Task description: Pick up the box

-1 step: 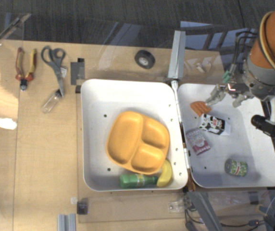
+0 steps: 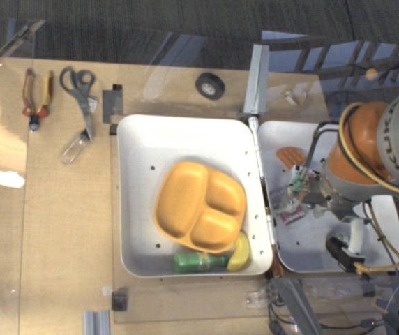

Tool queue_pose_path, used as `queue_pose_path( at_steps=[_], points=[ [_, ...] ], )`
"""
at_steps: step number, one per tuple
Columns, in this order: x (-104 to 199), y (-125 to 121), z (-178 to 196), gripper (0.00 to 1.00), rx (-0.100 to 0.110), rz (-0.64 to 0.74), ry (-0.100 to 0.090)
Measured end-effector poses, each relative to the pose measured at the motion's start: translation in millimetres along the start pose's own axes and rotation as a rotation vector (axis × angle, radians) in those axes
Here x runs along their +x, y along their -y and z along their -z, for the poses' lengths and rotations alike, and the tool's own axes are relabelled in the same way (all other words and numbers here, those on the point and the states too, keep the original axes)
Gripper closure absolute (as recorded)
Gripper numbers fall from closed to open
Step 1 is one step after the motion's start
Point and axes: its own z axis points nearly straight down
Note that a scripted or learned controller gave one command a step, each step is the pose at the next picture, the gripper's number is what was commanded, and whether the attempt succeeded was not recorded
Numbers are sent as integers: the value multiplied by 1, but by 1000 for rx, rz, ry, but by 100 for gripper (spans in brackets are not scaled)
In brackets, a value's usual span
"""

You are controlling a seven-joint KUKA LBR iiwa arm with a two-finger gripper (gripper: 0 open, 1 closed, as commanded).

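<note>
A wooden bench (image 2: pixel 46 243) bears scissors (image 2: pixel 79 93), pliers (image 2: pixel 35 96) and tape (image 2: pixel 210 85); whether the hand (image 2: pixel 298 194) grips anything cannot be told.

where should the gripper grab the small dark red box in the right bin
Probably across its narrower width, coming straight down from above. The small dark red box lies flat on the floor of the right bin, close to that bin's left wall, so there is little room to come in from the side.
</note>
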Motion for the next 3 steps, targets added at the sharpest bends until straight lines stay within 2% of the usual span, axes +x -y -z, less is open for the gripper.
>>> queue_pose_path(
  at_steps=[1, 2, 3],
  points=[
    [1, -3, 11, 100, -6, 3, -1],
    [1, -3, 11, 0, -6, 3, -1],
    [1, -22, -21, 0, -12, 209, 6]
  ],
)
